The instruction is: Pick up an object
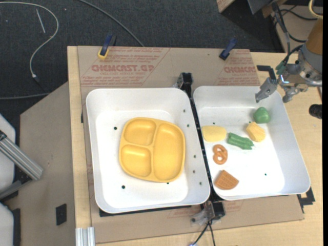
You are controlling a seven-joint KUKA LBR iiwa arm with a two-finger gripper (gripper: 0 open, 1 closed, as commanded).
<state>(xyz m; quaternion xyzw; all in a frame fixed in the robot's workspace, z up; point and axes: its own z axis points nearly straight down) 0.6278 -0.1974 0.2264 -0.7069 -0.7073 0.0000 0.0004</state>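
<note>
The left bin (102, 137) carries a yellow divided plate (152, 149) near its middle, with bare white floor running all round it, widest along the left wall and the front. The plate has three compartments. Behind both bins lies a cardboard sheet (154, 68) printed in red; the lettering reads roughly "CHEMCAST GP", and part of the same word shows again at the right. Two blue clamps (106, 46) pin the sheet's back edge. The right bin (287, 173) holds the small pieces bunched in its left and middle: a pale yellow piece (213, 133) just beside the shared wall, an orange pretzel (220, 154) in front of it, a tan wedge (226, 180) near the front rim, a green bean pod (240, 141), a second yellow piece (255, 132) and a green round piece (262, 115) behind that. The front right corner is open floor. The gripper (277, 90) hangs over the back right of this bin, fingers spread, nothing between them, just behind the green round piece.
</note>
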